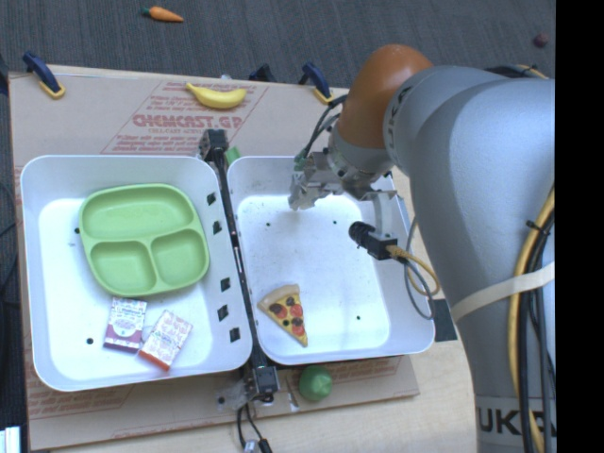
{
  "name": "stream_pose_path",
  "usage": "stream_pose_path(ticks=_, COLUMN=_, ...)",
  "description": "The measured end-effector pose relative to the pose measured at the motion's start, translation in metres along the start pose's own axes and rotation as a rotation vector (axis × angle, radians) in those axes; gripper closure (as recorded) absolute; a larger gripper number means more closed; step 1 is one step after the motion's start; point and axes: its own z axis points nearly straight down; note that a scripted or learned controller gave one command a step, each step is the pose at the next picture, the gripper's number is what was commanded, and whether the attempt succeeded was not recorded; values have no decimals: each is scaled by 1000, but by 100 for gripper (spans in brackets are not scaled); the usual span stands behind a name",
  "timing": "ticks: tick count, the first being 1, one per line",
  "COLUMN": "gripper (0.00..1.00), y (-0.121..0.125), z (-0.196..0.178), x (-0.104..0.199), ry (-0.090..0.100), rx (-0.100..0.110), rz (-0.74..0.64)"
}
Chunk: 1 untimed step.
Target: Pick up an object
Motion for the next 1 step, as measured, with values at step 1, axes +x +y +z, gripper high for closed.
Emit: stream_pose_path(ticks=1, gripper=0, y=0, z=0, x=0, ry=0, rx=0, rz=0)
